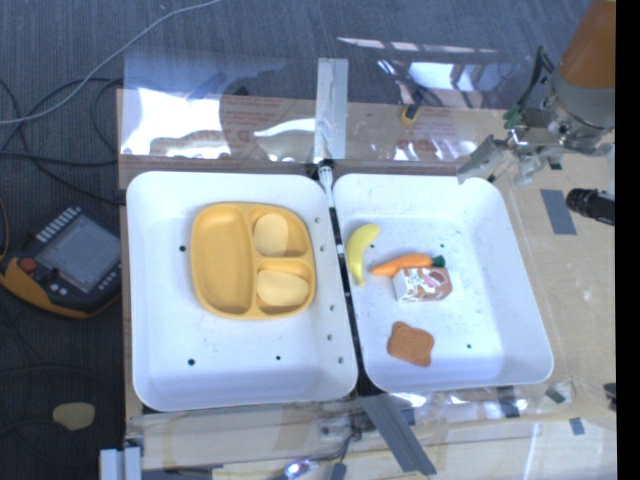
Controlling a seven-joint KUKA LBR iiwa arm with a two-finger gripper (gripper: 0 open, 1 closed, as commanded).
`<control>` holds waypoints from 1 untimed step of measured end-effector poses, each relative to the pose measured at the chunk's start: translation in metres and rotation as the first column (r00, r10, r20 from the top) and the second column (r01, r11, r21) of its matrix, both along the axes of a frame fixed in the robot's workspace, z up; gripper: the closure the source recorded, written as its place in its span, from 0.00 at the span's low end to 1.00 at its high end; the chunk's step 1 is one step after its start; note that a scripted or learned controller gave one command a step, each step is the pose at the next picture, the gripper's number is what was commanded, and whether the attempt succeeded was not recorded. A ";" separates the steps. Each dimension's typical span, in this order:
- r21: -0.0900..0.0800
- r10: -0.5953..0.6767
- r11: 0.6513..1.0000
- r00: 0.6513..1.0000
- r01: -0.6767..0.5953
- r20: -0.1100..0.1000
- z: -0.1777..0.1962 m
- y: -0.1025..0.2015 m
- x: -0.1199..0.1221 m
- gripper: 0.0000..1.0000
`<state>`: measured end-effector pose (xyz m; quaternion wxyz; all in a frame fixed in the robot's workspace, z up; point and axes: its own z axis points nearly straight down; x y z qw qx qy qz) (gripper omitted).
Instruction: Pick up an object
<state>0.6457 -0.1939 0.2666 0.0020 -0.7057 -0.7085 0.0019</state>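
no writing can be read anywhere; the small packet (422, 285) shows a red and white print too blurred to make out. the pincer (500, 160) sits beyond the far right corner of the right bin (500, 268), above the surface (570, 268), not over the bin floor; whether it is open or closed cannot be told, and nothing shows between its tips. the things to pick lie well apart from the pincer, down and to its left inside the right bin: a banana (360, 250) close to the bin's left wall, a carrot (405, 263) just beside it, the packet touching or nearly touching the carrot's near side, and a brown cookie (410, 343) nearer the front edge. the bin's right half is bare white floor, open room between the pincer and those things. farther left, the left bin (160, 298) holds a yellow divided tray (225, 263)
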 end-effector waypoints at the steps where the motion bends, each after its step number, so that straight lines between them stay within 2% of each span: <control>1: 0.000 0.003 1.000 1.000 -0.003 -0.001 -0.128 -0.023 -0.019 0.00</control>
